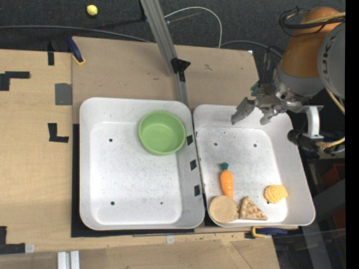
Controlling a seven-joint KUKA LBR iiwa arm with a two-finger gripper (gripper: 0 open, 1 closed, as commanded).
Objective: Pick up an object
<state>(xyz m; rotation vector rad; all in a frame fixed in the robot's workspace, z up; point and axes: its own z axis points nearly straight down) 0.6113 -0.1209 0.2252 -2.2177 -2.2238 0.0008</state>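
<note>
Pincer (pixel 255 115) of the grey arm hangs over the far edge of the right shallow white bin (pixel 291 150), fingers spread apart and holding nothing. Small orange toy carrot with a green top (pixel 226 181), round tan biscuit (pixel 223 209), tan pizza-slice toy (pixel 252 209) and yellow corn piece (pixel 275 193) lie near that bin's near edge, well apart from the pincer. Round green plastic bowl (pixel 162 132) sits upright in the left white bin (pixel 101 167).

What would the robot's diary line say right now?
gripper: open, above right bin's far edge | holding: nothing | carrot: in bin
</note>
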